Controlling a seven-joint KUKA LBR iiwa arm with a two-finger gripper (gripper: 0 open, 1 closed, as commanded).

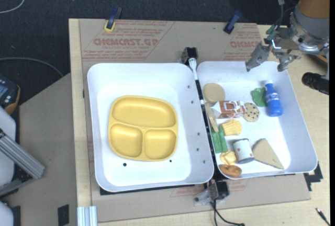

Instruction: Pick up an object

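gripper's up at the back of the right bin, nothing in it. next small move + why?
Probably lower the gripper forward toward the blue bottle. The open fingers hang above the right bin's far rim, and the bottle is the nearest item.

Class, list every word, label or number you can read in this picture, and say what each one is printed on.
"CHEMCAST G P" in red, on the brown board behind the left bin; the last letters are unsure.
"CHEMCAST", red, partly cut off, on the same board behind the right bin.
Small snack packet: orange-and-white print, too small to read.
Blue bottle and small can: no readable label.
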